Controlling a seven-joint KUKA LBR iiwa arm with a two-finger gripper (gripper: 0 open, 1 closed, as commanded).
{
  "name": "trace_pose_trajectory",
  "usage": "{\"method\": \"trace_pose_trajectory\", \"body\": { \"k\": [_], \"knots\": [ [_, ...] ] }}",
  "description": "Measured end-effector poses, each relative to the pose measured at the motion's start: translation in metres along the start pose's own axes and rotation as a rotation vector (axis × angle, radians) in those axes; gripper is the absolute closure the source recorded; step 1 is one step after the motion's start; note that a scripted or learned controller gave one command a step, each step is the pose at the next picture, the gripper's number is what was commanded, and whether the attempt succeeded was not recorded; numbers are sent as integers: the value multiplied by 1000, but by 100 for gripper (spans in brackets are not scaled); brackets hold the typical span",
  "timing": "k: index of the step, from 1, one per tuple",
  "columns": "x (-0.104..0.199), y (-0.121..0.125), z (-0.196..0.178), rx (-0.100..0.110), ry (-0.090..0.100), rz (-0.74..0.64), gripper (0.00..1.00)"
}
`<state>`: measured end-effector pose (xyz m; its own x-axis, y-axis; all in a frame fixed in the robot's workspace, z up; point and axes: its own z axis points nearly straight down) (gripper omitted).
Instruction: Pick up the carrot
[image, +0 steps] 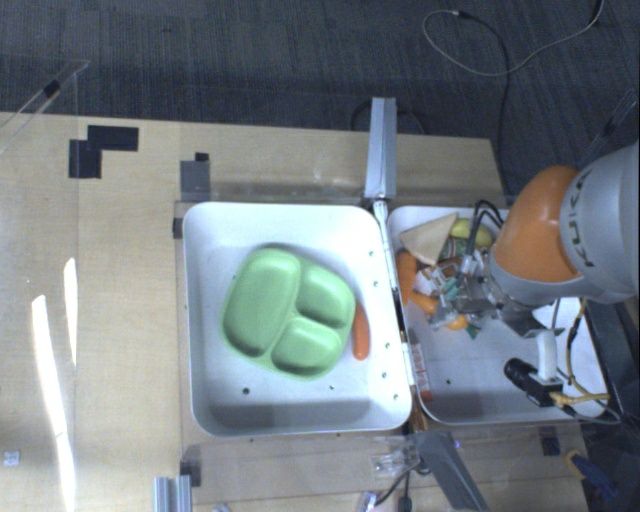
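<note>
Carrot (360, 335) lies in left bin (205, 400), touching green 3-section plate (288, 312) on its right edge. Jaws (452, 297) hang over right bin (470, 408) among clutter; open or closed: can't tell. Arm (585, 225) lettering partly reads "KU".

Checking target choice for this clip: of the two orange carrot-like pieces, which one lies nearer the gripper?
The orange piece in the right bin, along its left wall, just left of the gripper. The other carrot lies in the left bin, beside the green tray.
</note>
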<state>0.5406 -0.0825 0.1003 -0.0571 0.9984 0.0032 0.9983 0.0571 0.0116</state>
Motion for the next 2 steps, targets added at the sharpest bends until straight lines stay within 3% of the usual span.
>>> {"method": "trace_pose_trajectory", "body": {
  "k": [1, 2],
  "knots": [
    [-1, 1, 0, -2, -2, 0, 0],
    [13, 32, -85, 6, -5, 370, 0]
  ]
}}
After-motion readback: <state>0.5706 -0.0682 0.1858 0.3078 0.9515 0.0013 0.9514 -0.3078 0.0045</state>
